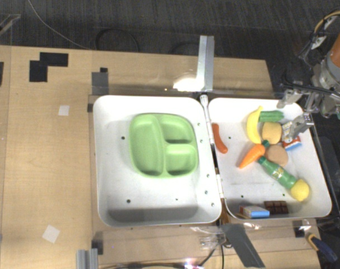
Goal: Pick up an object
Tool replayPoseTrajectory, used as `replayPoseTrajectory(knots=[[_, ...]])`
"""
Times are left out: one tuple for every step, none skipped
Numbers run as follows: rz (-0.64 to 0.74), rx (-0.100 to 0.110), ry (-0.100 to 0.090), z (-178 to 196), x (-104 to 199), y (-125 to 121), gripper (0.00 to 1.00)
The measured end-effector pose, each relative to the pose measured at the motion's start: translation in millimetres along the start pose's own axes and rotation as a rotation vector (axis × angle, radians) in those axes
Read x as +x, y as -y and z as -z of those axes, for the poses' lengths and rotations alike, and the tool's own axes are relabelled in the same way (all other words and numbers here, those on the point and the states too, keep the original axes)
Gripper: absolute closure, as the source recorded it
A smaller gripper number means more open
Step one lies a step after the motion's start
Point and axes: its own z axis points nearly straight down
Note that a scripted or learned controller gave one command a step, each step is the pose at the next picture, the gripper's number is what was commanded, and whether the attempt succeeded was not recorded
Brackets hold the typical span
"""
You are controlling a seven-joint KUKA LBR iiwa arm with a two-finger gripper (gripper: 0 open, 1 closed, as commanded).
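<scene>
Over the right bin's [321, 167] far right corner, the pincer [298, 125] hangs with fingers spread and nothing between them. Just left of it lie a tan potato [271, 131], a banana [253, 125] and a carrot [251, 156]; far left sits a green tray [162, 144].

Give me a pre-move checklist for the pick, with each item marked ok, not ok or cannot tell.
1. Objects available in the right bin: ok; banana, carrot and green bottle lie there.
2. End effector over the right bin: ok, at its far right edge.
3. Something held already: cannot tell; the view is too cluttered there.
4. Target isolated: not ok; the items near the end effector are bunched together and touching.
5. Easier single target: ok; the red sausage lies alone by the divider.
6. Left bin involved: ok, holds just the green tray.
</scene>
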Motion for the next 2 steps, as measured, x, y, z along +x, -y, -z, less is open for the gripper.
replayPoseTrajectory(knots=[[0.047,0.004,0.017,-153.8,0.0,-0.6,0.0],[0.074,-0.001,0.005,-177.5,40.8,-53.3,0.0]])
